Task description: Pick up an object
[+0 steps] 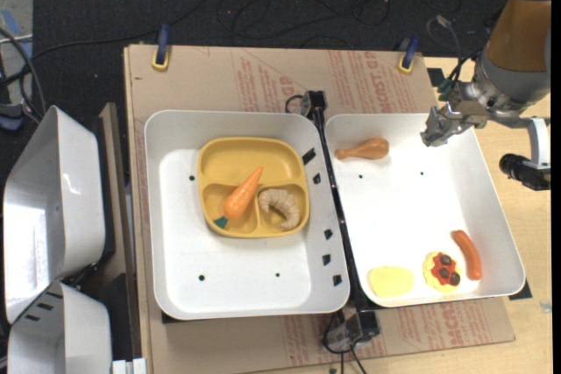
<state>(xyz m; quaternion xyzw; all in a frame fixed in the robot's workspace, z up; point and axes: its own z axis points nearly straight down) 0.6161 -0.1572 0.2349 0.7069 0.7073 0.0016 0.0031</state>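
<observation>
Camera view: jaws point(436, 134) near toy drumstick point(362, 151) in right bin point(500, 215), open or closed unclear; likely light, stiff, slippery plastic, best pinched across its thick end.

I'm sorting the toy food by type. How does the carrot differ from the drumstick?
The carrot is bright orange with a green end; the drumstick is duller tan-brown. The carrot lies tilted in the yellow plate in the left bin, next to a pale shrimp; the drumstick lies nearly level on the bare floor of the right bin, close to the hand. Both are long and tapered.
</observation>
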